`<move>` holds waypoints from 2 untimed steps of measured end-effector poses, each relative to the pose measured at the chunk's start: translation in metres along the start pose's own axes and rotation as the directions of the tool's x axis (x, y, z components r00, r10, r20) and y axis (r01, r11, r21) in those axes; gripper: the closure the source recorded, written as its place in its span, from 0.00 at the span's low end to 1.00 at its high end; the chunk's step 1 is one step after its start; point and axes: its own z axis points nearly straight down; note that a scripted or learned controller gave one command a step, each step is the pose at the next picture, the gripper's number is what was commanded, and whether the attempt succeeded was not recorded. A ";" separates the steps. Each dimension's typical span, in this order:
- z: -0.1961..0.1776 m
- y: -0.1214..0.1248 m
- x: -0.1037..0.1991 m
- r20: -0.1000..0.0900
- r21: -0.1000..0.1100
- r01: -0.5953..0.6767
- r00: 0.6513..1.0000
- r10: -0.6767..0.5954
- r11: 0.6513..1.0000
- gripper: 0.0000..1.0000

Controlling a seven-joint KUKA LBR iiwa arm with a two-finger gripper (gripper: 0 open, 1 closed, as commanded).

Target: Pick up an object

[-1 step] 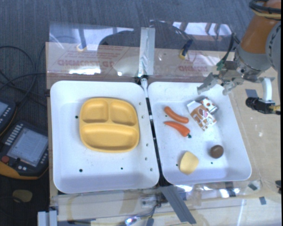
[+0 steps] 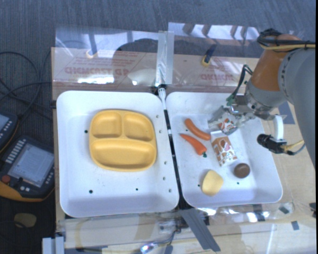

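The gripper (image 2: 229,116) hangs low in the right bin (image 2: 265,192) over a small red-and-white packet (image 2: 227,124), seemingly to grasp it, though whether it is gripping the packet cannot be told.

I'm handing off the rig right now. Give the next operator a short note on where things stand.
Gripper: low in the right bin, at a small printed packet; grip unconfirmed.
Also in that bin: two carrots, a larger packet, a brown ball, a yellow piece.
Left bin: yellow divided plate.
Done: approach. Left: confirm grasp, lift.
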 end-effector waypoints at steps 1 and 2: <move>-0.006 0.000 0.000 0.000 0.005 0.000 1.000 0.000 1.000 1.00; -0.101 -0.004 0.090 0.000 0.001 0.002 1.000 -0.002 1.000 1.00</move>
